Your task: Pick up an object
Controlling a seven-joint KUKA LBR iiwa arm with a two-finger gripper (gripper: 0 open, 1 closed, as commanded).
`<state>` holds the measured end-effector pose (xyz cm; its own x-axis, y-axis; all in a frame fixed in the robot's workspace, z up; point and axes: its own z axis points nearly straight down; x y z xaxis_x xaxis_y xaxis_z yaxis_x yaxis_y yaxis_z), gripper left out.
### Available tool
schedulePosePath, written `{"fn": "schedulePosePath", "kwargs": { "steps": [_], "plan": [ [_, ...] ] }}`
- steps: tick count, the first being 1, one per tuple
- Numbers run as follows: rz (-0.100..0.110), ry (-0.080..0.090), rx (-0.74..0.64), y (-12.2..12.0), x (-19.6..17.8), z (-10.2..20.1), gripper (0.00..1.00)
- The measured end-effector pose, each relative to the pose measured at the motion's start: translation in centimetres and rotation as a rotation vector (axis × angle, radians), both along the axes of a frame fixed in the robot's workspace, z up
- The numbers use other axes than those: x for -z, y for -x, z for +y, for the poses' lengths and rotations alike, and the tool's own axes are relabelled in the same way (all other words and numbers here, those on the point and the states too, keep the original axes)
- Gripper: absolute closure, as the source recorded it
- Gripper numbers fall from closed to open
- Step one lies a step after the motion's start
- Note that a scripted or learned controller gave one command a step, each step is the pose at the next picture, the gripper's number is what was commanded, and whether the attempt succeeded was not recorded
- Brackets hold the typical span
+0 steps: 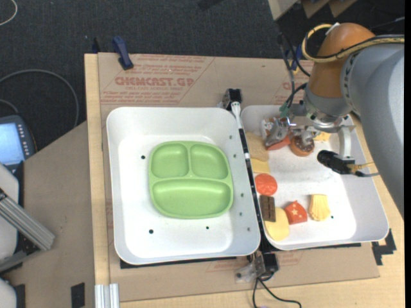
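My gripper (277, 132) hangs low over the far left part of the right bin (366, 220), with the grey arm and its orange band (335, 56) above it. A red-orange piece (280, 144) lies right under the gripper, and whether it is held I cannot tell. A brown-orange rounded object (302, 147) sits just to its right. Loose toy food lies nearer the front: a red round piece (266, 185), a brown bar (267, 207), a yellow disc (278, 230), a small red piece (295, 212) and a pale yellow ridged piece (318, 207).
The left bin (128, 236) holds a green divided plate (191, 178). A tan flat piece (257, 151) and a yellow piece (259, 166) lie against the right bin's left wall. A black part (334, 161) juts out beside the wrist. Both bins rest on a cardboard sheet (154, 76).
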<state>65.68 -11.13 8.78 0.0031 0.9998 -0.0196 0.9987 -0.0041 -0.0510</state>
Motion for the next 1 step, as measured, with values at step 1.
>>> {"fn": "schedulePosePath", "kwargs": {
  "steps": [1],
  "plan": [
    [0.000,0.001,0.001,0.01,0.00,0.02,0.00]
  ]
}}
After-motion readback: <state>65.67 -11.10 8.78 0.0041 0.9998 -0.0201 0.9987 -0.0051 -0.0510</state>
